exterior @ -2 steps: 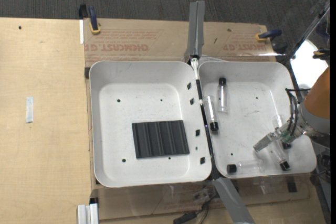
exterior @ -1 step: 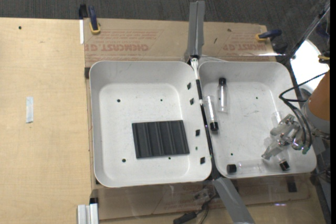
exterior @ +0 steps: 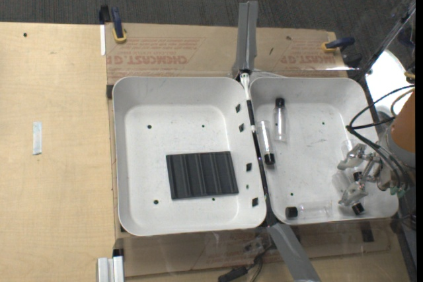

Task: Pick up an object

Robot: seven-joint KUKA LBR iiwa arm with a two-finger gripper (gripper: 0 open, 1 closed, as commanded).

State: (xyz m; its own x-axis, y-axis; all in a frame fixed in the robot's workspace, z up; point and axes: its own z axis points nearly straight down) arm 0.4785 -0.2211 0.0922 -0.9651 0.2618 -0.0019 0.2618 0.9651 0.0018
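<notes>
Fig.: Arm over right bin [exterior: 310, 86], gripper [exterior: 357, 180] low nr the bin's right wall. Jaws spread apart, nothing between them, touching no object as far as seen. Candidate objects: clear tube w/ black cap [exterior: 279, 119] upper centre; second tube [exterior: 266, 142] along left wall; third [exterior: 309, 211] nr front edge, closest to gripper. Grooved black block [exterior: 201, 174] in left bin [exterior: 132, 142]. To grasp well: centre jaws across a tube's short axis, descend fully, then close.
</notes>
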